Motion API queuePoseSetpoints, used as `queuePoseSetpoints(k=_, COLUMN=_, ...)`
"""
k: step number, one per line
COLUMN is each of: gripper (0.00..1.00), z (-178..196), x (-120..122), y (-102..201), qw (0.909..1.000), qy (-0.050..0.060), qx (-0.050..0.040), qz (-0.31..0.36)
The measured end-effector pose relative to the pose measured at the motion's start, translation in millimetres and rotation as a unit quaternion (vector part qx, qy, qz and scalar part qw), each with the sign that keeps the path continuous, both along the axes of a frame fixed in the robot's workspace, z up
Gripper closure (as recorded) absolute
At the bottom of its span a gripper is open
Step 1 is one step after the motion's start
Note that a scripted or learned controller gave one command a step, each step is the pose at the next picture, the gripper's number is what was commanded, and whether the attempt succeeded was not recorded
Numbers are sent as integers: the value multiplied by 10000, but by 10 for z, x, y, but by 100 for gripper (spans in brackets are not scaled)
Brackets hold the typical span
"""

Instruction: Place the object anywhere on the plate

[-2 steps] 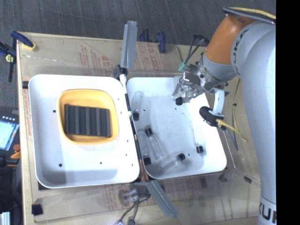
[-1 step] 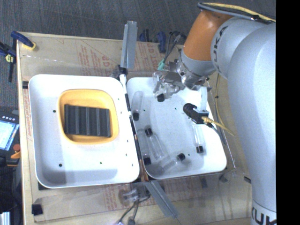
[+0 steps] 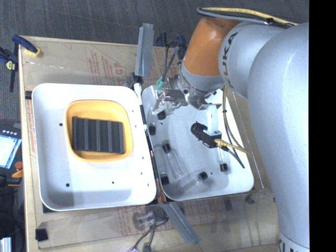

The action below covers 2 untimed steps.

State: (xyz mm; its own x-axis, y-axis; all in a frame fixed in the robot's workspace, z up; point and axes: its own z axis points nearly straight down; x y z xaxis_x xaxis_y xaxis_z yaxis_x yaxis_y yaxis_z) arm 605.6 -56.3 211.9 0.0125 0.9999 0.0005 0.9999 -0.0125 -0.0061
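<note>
The yellow plate (image 3: 119, 111) sits in the left bin (image 3: 52, 188), a little toward twelve o'clock of that bin's middle, and a dark grey ridged block (image 3: 98, 135) lies flat across the plate's centre, wholly inside its rim (three grooves run along its top). At three o'clock from it, just past the seam where the two bins meet, the right bin (image 3: 239, 180) lies under the arm (image 3: 262, 88), which comes in from the three o'clock side with its orange band (image 3: 207, 46) toward twelve. The gripper (image 3: 163, 103) hangs over the right bin's eleven o'clock corner, well apart from the block and the plate; its tip is a tangle of shiny parts, and whether it is clenched or released cannot be told. A black connector (image 3: 202, 133) with a yellow cable (image 3: 233, 148) hangs over the right bin's middle. A blue clamp (image 3: 25, 43) grips the bench's eleven o'clock corner.
</note>
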Motion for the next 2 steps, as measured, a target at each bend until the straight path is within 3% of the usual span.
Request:
queuePoseSetpoints(k=1, gripper=100, z=-208, x=147, y=732, qw=9917, qy=0, qx=5, qz=1288)
queuePoseSetpoints(k=2, gripper=0, z=-206, x=149, y=725, qw=9917, qy=-2, qx=3, qz=1284)
